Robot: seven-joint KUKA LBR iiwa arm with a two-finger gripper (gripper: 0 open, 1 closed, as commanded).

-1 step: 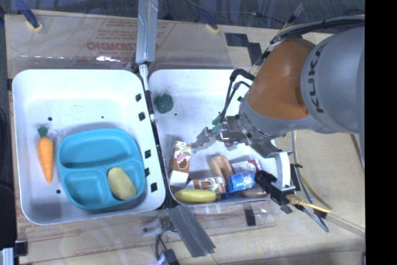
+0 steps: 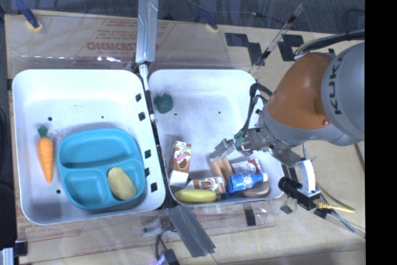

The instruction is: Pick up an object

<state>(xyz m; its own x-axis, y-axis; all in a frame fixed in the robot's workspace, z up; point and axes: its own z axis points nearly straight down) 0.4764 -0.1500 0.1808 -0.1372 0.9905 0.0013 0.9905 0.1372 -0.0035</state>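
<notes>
The robot's hand (image 2: pixel 231 147) hovers low over the right bin (image 2: pixel 205 80), above food items crowded at the bin's six o'clock, near a blue bottle (image 2: pixel 247 181). Whether it grips anything, I cannot tell. Likely reaching; next, a clean descent.

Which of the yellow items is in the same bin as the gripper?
The banana, lying along the near wall of the right bin, where the gripper is. The other yellow item, a potato, sits in the blue tray in the left bin.
</notes>
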